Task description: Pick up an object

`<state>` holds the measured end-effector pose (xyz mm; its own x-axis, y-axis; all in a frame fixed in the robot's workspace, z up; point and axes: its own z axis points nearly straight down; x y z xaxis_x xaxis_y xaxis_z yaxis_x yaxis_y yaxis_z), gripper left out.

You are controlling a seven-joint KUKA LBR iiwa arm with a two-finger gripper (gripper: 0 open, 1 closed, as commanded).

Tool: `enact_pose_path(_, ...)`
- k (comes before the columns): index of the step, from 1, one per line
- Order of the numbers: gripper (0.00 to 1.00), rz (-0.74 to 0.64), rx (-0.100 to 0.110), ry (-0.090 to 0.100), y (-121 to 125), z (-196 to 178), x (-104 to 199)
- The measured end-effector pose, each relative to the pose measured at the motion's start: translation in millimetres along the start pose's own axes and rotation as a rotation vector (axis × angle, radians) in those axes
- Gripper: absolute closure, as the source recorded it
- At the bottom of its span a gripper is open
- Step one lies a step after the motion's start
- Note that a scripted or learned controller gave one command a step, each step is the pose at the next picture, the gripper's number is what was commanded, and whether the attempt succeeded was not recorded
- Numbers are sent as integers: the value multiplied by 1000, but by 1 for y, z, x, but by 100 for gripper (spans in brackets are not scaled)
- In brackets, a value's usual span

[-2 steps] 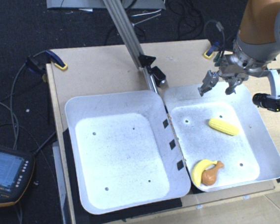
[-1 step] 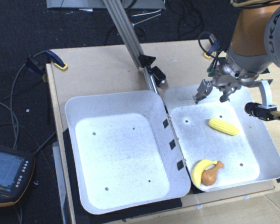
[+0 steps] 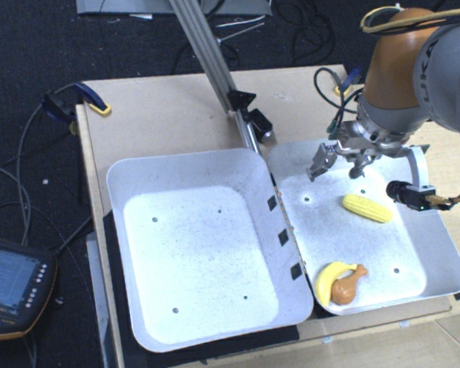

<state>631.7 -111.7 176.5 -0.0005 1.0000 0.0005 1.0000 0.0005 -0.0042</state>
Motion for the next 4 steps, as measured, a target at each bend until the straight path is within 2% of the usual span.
enact_pose_path(1,0,0,0,0,5,50,8)
enact_pose_path(2,100,0,-5,-1,7,37,7)
enact_pose_path(3,100,0,-8,-1,9,-8,14)
enact_pose_path(4,100,0,-7,-1,9,-37,14)
